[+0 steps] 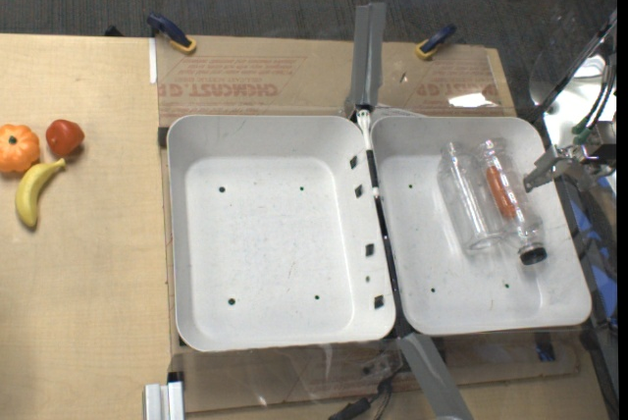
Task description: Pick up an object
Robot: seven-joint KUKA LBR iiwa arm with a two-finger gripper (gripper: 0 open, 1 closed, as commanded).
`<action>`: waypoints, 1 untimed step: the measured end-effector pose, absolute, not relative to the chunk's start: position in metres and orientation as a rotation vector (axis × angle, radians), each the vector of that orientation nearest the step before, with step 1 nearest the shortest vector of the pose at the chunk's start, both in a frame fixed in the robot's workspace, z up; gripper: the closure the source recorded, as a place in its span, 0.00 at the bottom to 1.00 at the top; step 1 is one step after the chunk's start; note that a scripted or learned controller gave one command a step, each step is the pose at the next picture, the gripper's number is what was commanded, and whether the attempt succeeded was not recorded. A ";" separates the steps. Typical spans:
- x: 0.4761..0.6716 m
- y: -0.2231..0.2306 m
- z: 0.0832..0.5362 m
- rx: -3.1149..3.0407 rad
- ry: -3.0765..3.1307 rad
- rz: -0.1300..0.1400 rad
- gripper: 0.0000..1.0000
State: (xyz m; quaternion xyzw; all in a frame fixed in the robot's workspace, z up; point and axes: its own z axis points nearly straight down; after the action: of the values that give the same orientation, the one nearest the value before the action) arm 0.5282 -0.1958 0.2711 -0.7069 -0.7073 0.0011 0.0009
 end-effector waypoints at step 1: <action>0.565 -0.222 0.172 -2.117 -2.317 0.003 0.00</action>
State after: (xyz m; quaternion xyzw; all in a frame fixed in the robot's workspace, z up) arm 0.5650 -0.2222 0.1722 -0.6746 -0.7382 0.0009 0.0014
